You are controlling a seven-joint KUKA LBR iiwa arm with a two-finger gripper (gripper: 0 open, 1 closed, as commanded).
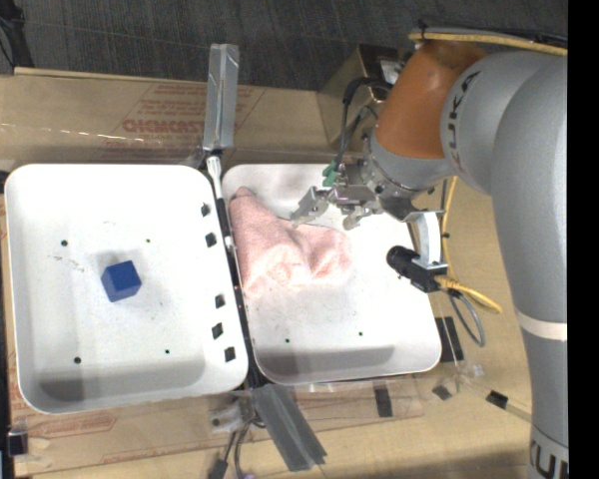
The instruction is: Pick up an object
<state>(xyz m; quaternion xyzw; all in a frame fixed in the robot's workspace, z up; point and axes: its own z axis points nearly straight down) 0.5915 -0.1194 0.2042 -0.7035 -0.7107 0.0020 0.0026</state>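
A: Start at the far side from the gripper. What's there?

B: The left bin (40, 267), well away from the gripper (329, 211). A small blue cube (121, 279) sits on its floor, alone, about mid-bin. It is far to the gripper's left and a little nearer the camera's lower edge.

A: And between the bins?

B: A grey metal bar (220, 98) stands up at the far end of the seam where the two bins meet, up and to the left of the gripper. Brown cardboard (100, 118) lies behind the bins.

A: Then the right bin (399, 337)?

B: A pink cloth (285, 247) is bunched in its far-left part, running from the dividing wall toward the bin's middle. The gripper is directly above the cloth's upper right edge, at or just over the fabric.

A: Is the gripper gripping it?

B: I can't tell. Two pale metal fingers (307, 208) angle down toward the cloth, but whether they are spread or closed is not clear, and I see no fabric clearly pinched between them.

A: And to the right of the gripper?

B: The arm (519, 168) itself, grey with its orange band (424, 98) above the wrist, reaching in from the right. A black fitting (409, 264) with a yellow cable (469, 294) hangs below the wrist, over the bin's right side.
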